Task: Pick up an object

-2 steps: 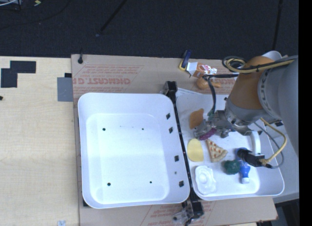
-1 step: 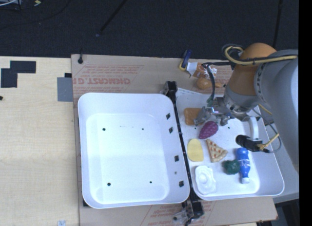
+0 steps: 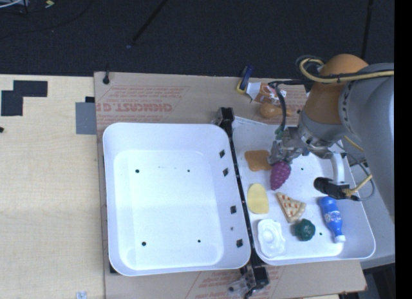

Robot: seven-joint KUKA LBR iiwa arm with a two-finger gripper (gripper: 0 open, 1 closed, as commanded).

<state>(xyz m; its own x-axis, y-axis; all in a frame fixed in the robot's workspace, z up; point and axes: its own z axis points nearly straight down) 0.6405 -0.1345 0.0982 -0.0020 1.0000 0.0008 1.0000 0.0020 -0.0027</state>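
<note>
The pale wooden table (image 3: 51, 182) carries a brown cardboard sheet (image 3: 148, 101) with red print, and the two white bins stand on it side by side. The left bin (image 3: 167, 194) shows a bare white floor with a few small dark dots.

In the right bin (image 3: 362, 243), a flat orange-brown slab (image 3: 256, 160) lies near the dividing edge. Below it is a pale yellow oval (image 3: 257, 198), and a white lumpy piece (image 3: 271, 236) sits by the front rim.

The grapes (image 3: 280, 175) come next. They are a small purple bunch with a knobbly surface, wide at the top and narrowing to a point at the bottom. They lie toward the middle of the right bin, just right of the slab and above a pizza slice (image 3: 291, 207).

The tool (image 3: 283, 151) sits directly over the top of the bunch, at or very near it. Whether it is open or closed, or grips the grapes, cannot be told.

Farther right are a dark green ball (image 3: 304, 230) and a blue bottle (image 3: 332, 218) with a white cap end. The grey arm (image 3: 335, 104) reaches in from the right.
</note>
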